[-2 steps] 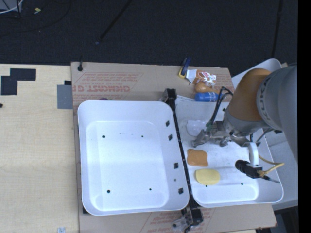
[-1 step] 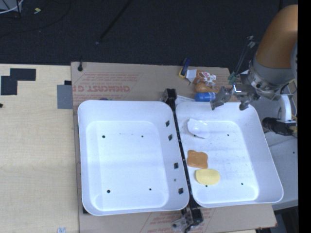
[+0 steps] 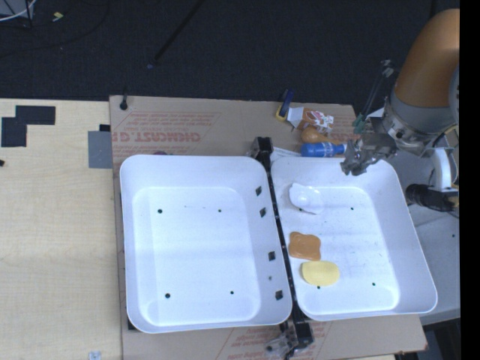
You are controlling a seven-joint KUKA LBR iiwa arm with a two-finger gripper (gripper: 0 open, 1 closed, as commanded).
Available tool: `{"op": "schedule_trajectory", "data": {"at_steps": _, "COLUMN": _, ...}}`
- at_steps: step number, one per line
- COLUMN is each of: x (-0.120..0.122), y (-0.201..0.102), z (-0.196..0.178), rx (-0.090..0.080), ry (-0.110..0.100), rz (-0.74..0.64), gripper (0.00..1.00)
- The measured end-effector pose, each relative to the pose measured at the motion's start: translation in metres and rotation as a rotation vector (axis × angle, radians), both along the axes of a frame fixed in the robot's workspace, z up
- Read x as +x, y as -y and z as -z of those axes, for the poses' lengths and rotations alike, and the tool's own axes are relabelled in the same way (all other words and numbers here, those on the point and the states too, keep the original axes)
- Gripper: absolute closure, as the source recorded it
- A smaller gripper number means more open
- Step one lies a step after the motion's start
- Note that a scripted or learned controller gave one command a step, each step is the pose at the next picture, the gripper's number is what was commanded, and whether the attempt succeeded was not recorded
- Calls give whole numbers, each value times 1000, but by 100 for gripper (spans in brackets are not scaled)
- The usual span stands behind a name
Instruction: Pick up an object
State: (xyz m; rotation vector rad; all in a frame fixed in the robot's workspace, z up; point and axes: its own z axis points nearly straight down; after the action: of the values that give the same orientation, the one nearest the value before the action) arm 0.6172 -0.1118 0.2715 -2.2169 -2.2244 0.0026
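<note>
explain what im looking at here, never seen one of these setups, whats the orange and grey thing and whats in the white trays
The orange and grey thing is a robot arm, reaching in from the right of the picture. At its tip is a small gripper with two fingers, which it uses to pick things up. Here the gripper sits over the far edge of the right bin; I can't tell from this picture whether its fingers are open or shut, and nothing is visibly held.

The picture comes from a single camera fixed above the bench, looking down at a slant.

The two white trays are shallow bins side by side. The right bin holds a white object, an orange-brown piece and a yellow piece right next to it. Beyond the bins, on the cardboard, lie a blue item and some small packages.
</note>
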Motion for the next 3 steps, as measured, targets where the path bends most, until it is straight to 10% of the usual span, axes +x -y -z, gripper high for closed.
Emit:
{"op": "schedule_trajectory", "data": {"at_steps": 2, "x": -21, "y": -24, "z": -225, "rx": 0, "ry": 12, "rz": 2, "gripper": 100}}
{"op": "schedule_trajectory", "data": {"at_steps": 3, "x": -20, "y": -24, "z": -218, "rx": 0, "ry": -1, "rz": 1, "gripper": 0}}
